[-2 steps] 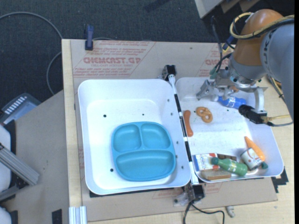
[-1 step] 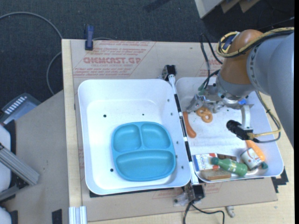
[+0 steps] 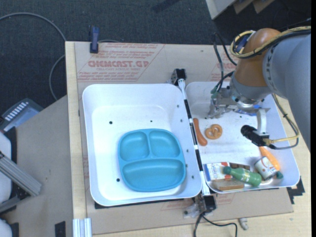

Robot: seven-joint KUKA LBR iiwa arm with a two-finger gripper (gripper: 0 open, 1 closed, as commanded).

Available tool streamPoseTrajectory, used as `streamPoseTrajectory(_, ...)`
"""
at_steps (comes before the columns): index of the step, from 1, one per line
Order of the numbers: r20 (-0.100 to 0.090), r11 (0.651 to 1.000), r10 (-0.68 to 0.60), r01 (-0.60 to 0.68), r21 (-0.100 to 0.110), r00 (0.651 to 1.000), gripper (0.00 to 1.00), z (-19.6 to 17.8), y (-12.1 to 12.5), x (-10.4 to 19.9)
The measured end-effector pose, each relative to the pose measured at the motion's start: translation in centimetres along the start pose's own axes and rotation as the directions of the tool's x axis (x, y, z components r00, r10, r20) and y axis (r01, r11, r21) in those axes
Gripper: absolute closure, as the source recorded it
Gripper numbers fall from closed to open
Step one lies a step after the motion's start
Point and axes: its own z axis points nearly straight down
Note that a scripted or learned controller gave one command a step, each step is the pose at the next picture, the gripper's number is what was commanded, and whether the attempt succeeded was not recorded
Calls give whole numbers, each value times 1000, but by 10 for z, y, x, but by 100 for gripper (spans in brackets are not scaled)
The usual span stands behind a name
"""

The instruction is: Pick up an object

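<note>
Take the pretzel (image 3: 214,131) as your landmark in the right bin (image 3: 284,132). Nearer you than it, at the bin's front edge, lie a green bottle (image 3: 243,176), a small can (image 3: 264,167) and a box (image 3: 215,171). Just left of it lies a hot dog (image 3: 200,132). Just beyond it the hand (image 3: 217,104) hangs; you cannot tell how far open it is. Far left, a blue plate (image 3: 150,159) sits in the left bin (image 3: 98,132).
</note>
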Motion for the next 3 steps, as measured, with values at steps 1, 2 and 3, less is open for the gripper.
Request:
streamPoseTrajectory(1,0,1000,0,0,3,1000,100,-42,-56,-16)
streamPoseTrajectory(2,-1,1000,0,0,3,1000,0,-42,-56,-16)
streamPoseTrajectory(3,-1,1000,-1,1,3,1000,0,10,-39,-2)
